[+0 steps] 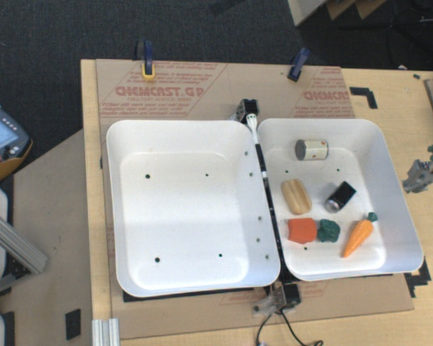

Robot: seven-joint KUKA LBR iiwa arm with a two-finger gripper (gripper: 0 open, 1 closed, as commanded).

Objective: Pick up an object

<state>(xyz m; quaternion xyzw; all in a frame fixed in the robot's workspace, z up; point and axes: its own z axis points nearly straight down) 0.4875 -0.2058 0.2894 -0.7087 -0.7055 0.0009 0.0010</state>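
You are looking at a bright, evenly lit picture, and the two white bins (180, 143) are glowing almost too white. Soft little shadows are sitting under the toys, and everything is looking a bit fuzzy.

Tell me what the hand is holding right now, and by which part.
Nothing that can be seen. The hand sits at the right bin's outer edge, apart from the carrot, bread and the rest.
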